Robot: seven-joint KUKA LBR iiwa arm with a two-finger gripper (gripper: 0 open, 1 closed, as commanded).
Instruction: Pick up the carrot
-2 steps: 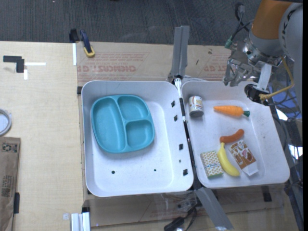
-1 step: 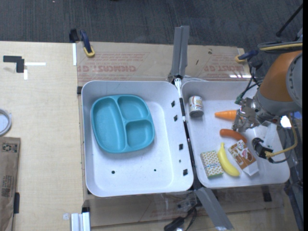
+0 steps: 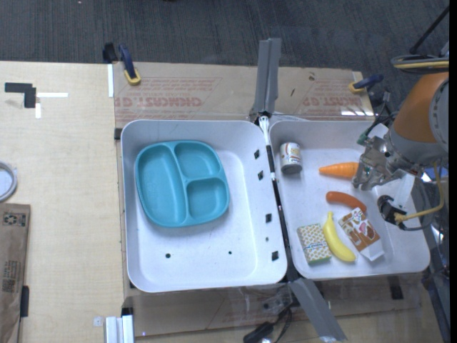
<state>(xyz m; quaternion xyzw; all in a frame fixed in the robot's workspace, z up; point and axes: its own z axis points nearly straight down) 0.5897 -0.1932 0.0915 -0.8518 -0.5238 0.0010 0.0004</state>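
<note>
- Dark carpet runs along the top of the scene, and below it a pale wooden bench (image 3: pixel 57 191) bears two shallow white bins set side by side on a sheet of cardboard.
- Left bin (image 3: pixel 143 263): a blue sectioned plate (image 3: pixel 182 183) lies in its upper half, with nothing on it.
- Right bin (image 3: pixel 400 263): this one carries all the small goods. A small tin can (image 3: pixel 290 157) stands near the upper left corner; lower down lie a green-and-tan packet (image 3: pixel 313 243), a banana (image 3: pixel 337 239), a red-and-white packet (image 3: pixel 360 234), and a red sausage-like piece (image 3: pixel 346 199) just above them.
- Target: the carrot (image 3: pixel 338 168) lies flat on the floor of the right bin, in its upper middle, pointed end toward the can and thick end toward the arm.
- Arm: the gripper (image 3: pixel 365 177) hangs low at the carrot's thick end, just beside it or perhaps touching it.
- Pincer: the finger ends blur into the wrist hardware and the bin wall, so I cannot tell whether it stands wide or narrow.
- Progress: by my reading the approach is done, but the grasp is not shown. The carrot appears to rest on the bin floor, and nothing shows it between the fingers.
- Left to do: close on the carrot, likely nearer its thick end, then lift it clear of the bin.
</note>
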